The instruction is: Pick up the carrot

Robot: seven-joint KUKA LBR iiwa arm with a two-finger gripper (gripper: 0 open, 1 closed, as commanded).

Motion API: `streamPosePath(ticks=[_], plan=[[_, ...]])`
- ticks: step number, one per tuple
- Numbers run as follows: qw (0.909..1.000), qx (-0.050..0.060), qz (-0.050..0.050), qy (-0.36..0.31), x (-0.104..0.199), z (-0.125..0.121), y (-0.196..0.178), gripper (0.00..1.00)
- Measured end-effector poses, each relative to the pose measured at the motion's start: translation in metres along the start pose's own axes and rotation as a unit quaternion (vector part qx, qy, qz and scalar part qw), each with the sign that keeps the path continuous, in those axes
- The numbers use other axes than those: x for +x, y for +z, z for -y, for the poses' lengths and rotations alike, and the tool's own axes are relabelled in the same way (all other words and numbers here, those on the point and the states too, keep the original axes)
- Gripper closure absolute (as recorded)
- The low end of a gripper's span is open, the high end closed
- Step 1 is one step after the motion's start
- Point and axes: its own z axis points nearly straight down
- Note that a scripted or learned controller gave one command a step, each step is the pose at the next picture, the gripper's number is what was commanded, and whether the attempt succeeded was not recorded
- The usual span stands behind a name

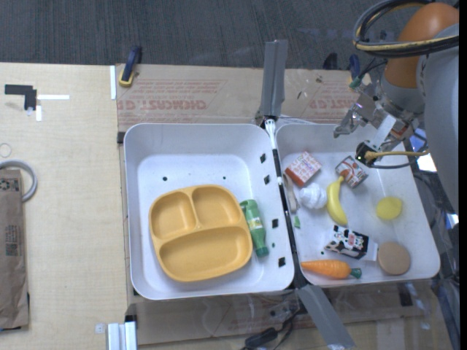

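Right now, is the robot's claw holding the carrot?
Gripper: cannot be told whether open or closed; it hangs over the right bin's far edge with nothing seen in it. The carrot lies at that bin's near edge.

Arm [438, 64]: grey, entering from the right edge, bent down toward the far right part of the view
Band [427, 24]: orange, rounded, above the wrist, at the upper right
Cables [387, 39]: black and yellow, looped over the orange band
Wrist [387, 111]: grey, angled down and to the left
Gripper [352, 126]: at the lower left end of the wrist, fingertips small and unclear
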Motion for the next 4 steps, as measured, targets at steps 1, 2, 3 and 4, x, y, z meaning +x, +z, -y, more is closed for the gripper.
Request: streamPosePath(ticks=[1,2,3,4], plan=[[0.9689,0.002,0.001,0.247,-0.018,-0.01,0.065,0.0],[0.9466,0.002,0.001,0.322,-0.008,0.053,-0.004,0.0],[0.9447,0.001,0.001,0.328,-0.01,0.021,-0.003,0.0],[0.9562,0.002,0.001,0.293,0.009,0.063,0.019,0.0]])
